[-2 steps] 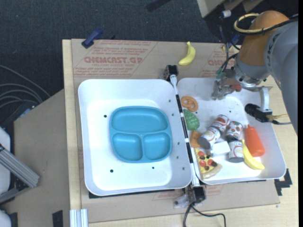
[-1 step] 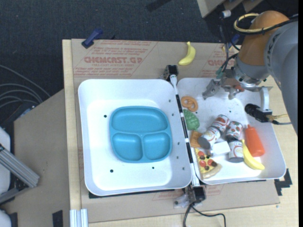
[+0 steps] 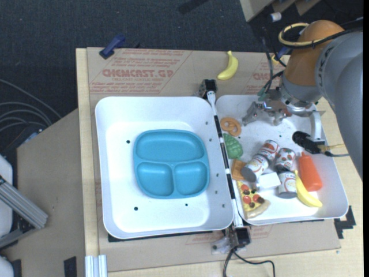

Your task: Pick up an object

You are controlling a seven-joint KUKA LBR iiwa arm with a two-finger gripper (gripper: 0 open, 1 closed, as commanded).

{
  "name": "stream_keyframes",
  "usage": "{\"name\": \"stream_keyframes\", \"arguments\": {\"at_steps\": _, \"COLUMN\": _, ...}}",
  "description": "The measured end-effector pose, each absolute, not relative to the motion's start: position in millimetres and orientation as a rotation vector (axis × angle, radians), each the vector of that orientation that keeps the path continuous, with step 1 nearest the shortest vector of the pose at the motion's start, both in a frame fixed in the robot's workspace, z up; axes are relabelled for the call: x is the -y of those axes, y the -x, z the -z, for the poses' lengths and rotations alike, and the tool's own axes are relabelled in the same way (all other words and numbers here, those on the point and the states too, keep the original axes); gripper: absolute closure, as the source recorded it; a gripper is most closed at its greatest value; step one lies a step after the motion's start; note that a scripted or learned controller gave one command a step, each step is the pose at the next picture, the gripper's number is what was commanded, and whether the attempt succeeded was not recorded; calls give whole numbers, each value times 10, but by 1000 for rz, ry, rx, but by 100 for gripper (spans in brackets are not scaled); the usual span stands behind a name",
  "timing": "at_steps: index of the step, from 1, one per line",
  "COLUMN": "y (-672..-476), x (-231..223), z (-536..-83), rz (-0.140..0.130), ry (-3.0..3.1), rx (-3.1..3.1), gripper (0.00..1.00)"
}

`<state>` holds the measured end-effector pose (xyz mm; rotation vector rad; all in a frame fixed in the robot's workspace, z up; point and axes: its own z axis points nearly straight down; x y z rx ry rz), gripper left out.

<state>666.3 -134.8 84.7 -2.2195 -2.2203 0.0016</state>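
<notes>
The objects to be picked are found in the right bin (image 3: 340,203), clustered in its lower half. Three small cans are counted: one can (image 3: 268,149) nearest the bin centre, a second can (image 3: 256,165) just below-left of it, and a third can (image 3: 286,184) further down; a darker item beside them cannot be identified. One orange bottle (image 3: 310,172) lies at the right, and one banana (image 3: 309,197) is partly covered by it. One white block (image 3: 268,181) rests among the cans. One pizza slice (image 3: 253,202) lies at the bin's lower left, one green leafy piece (image 3: 233,148) against the left wall, and one pretzel (image 3: 230,125) above it. A brownish item under the second can is largely hidden.

The gripper (image 3: 270,109) is positioned over the upper part of the right bin, apart from the cluster. The fingers are small and blurred against the bin; whether they are parted or closed cannot be told, and nothing is seen between them. The arm (image 3: 340,62) is cut off at the right edge.

The left bin (image 3: 112,172) holds one blue divided tray (image 3: 171,162) with three compartments. A second banana (image 3: 228,67) lies on the bench (image 3: 144,74) above the bins.
</notes>
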Motion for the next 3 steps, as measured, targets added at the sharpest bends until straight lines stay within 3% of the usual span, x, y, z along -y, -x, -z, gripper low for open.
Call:
{"name": "stream_keyframes", "arguments": {"at_steps": 1, "y": -6669, "x": 1348, "z": -953, "rz": -1, "ry": 2220, "rx": 2222, "gripper": 100}}
{"name": "stream_keyframes", "arguments": {"at_steps": 2, "y": -6669, "x": 1348, "z": -952, "rz": -1, "ry": 2220, "rx": 2222, "gripper": 0}}
{"name": "stream_keyframes", "arguments": {"at_steps": 3, "y": -6663, "x": 1383, "z": -848, "rz": -2, "ry": 2221, "rx": 2220, "gripper": 0}}
